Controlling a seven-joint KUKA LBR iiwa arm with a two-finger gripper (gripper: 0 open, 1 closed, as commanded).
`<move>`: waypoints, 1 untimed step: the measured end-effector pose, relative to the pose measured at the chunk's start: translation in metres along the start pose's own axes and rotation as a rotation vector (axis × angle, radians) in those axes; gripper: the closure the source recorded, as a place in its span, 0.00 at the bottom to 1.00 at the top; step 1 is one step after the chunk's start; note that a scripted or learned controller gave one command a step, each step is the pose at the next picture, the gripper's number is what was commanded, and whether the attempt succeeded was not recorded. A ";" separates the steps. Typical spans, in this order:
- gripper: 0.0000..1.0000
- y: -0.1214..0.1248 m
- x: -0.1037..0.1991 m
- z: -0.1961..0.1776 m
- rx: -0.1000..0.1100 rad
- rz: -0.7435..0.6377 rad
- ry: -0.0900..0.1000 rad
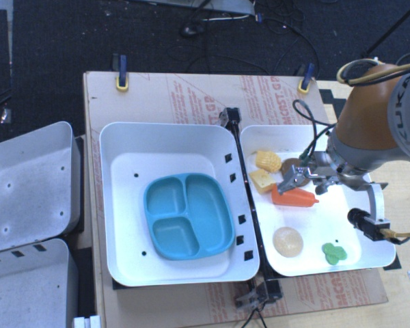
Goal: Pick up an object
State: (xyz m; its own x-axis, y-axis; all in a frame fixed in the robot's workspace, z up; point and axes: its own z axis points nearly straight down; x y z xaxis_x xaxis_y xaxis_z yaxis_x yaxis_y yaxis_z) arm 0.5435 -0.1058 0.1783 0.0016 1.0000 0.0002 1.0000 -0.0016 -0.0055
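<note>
You see a blue divided tray [188, 214] in the left bin [116, 183]. In the right bin [376, 251], corn [268, 160] and a yellow wedge [261, 180] lie just left of the gripper [291, 180], whose fingers' spacing you cannot tell. The orange carrot [295, 197] lies just below it; a pale round piece [288, 241] and green piece [334, 253] sit nearer the front.

Grey arm [389, 125] with orange band enters from the right, wrist bent downward; its tool [292, 180] points left, low, metal fingers [287, 183] slightly parted.
</note>
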 end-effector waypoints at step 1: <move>0.00 0.001 0.011 0.052 -0.001 0.000 0.001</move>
State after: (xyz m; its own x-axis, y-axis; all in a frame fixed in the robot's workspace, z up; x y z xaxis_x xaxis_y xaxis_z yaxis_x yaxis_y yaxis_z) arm 0.5442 -0.0952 0.1264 0.0011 1.0000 0.0011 1.0000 -0.0011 -0.0046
